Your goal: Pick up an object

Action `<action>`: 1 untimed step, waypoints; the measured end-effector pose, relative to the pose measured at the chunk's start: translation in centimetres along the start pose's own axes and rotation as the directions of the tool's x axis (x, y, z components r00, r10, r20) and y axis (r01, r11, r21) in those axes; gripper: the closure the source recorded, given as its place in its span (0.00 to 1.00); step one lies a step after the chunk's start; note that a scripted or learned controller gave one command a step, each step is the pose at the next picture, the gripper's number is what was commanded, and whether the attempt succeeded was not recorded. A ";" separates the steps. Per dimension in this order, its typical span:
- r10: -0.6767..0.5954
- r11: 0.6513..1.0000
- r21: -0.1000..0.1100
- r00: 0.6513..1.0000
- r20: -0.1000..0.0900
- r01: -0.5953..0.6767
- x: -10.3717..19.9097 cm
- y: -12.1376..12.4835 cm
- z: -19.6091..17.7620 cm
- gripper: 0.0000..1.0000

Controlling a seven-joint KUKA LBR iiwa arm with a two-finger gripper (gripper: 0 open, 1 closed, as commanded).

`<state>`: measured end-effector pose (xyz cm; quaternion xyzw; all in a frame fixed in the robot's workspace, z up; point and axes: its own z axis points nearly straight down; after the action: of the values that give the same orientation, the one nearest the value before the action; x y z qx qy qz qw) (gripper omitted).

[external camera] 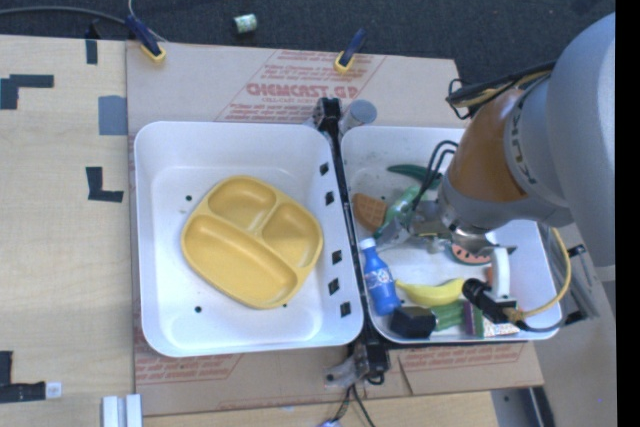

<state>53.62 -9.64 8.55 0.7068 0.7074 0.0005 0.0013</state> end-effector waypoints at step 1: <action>0.002 1.000 0.001 1.000 0.001 -0.002 -2.2 -4.8 0.0 0.00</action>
<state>48.80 -11.80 8.55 0.7075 0.7067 0.0000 0.0014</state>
